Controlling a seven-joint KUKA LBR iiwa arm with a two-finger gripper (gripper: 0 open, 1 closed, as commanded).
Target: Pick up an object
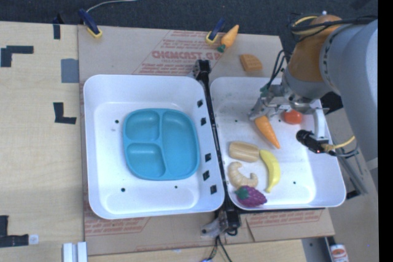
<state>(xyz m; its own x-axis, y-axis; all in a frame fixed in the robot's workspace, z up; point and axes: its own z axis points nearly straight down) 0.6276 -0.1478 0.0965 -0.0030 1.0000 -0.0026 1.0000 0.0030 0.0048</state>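
While the pincer (263, 108) hovers just above the toy carrot (268, 131), grip unreadable, you're at the approach; next, lower squarely over it.

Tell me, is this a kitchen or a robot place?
Probably a robot lab, not a kitchen. A grey robot arm reaches over two white bins, the food like the banana looks like toys, and the bench is taped cardboard.

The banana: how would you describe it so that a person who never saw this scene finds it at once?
Look in the right white bin, at its nearer half. The banana lies there between a tan bread roll and bare bin floor, below the orange carrot. It is the only yellow, curved piece.
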